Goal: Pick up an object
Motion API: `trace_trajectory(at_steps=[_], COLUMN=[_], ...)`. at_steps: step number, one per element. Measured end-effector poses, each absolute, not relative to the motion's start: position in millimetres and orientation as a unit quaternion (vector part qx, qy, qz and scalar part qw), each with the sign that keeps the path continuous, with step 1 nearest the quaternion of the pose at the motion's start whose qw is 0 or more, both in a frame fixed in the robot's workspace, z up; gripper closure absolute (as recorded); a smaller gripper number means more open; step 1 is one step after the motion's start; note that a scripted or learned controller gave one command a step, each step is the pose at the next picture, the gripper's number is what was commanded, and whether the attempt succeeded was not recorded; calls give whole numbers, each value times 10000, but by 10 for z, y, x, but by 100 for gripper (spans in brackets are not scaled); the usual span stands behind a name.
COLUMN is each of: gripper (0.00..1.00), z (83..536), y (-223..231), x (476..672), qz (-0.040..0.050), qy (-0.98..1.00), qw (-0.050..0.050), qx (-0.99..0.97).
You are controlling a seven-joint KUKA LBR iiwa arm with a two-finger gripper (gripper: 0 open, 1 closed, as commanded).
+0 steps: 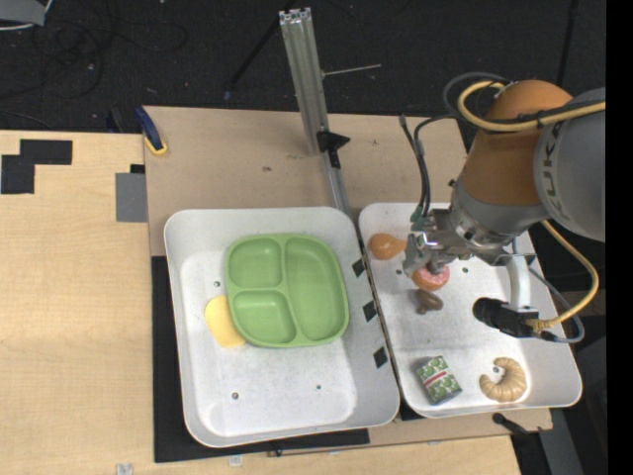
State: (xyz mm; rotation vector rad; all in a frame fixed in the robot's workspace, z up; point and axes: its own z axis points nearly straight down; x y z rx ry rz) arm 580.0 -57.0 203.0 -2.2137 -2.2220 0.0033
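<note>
My claw (431, 265) hung right over the pink donut (432, 277) in the right bin (554, 389); whether it was apart or together, I couldn't tell. Risk as I judged it: the brown piece (429, 303) touching the donut could spoil my grip.

two white bins (198, 384) side by side on a tan bench (237, 156), metal post (305, 77) rising behind them, black cables on the dark floor (119, 38) beyond
</note>
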Motion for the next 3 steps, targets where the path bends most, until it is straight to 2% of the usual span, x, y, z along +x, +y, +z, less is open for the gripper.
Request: trace_trajectory(at_steps=[2,3], gripper=[100,100], z=[2031,2055], y=[556,1030], x=[5443,5351], qz=[17,12], qy=[-7088,-7091], qw=[29,24], qx=[-7054,-7051])
